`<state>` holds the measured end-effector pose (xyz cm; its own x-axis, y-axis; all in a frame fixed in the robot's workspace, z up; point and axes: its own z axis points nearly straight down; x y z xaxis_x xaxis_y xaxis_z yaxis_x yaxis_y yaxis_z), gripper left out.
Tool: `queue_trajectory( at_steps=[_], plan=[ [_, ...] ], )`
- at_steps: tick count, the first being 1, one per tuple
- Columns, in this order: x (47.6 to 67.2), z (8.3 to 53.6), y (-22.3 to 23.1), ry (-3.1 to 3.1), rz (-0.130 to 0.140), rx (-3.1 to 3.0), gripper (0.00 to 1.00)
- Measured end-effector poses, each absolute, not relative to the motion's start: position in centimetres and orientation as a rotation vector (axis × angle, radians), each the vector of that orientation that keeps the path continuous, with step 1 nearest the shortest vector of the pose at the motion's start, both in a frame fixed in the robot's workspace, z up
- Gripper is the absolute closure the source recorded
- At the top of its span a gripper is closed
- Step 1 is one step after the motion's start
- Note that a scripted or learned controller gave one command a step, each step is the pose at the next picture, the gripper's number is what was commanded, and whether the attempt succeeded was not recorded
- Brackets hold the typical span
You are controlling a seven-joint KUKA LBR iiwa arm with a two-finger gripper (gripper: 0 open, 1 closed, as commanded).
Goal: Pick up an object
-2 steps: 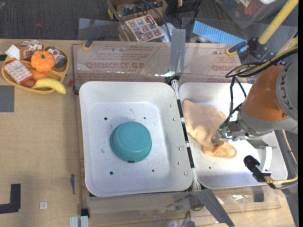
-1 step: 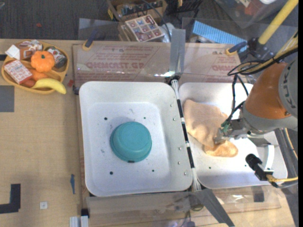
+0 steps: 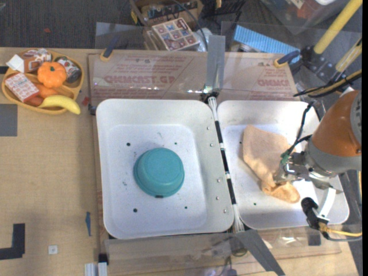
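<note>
Camera view shows a crumpled tan cloth rag [image 3: 261,157] lying in the right-hand shallow white plastic bin [image 3: 230,131], with the two-finger gripper [image 3: 286,174] pressed down at its lower right corner; whether the tool is spread or closed cannot be told from this angle. Risk, as a judgement: a soft fabric seized at one bunched edge may slip free on lifting, or drag across the bin floor and snag the wall. An upturned teal plastic bowl [image 3: 159,172] sits well apart in the left-hand white bin [image 3: 115,119] and poses no interference.
</note>
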<state>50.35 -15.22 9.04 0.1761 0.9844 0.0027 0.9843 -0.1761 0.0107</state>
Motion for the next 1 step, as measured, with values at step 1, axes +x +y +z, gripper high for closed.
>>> queue_trajectory(
  at_steps=[1],
  plan=[
    [54.17,18.46,-8.86,2.509,0.0,1.888,1.0]
  ],
)
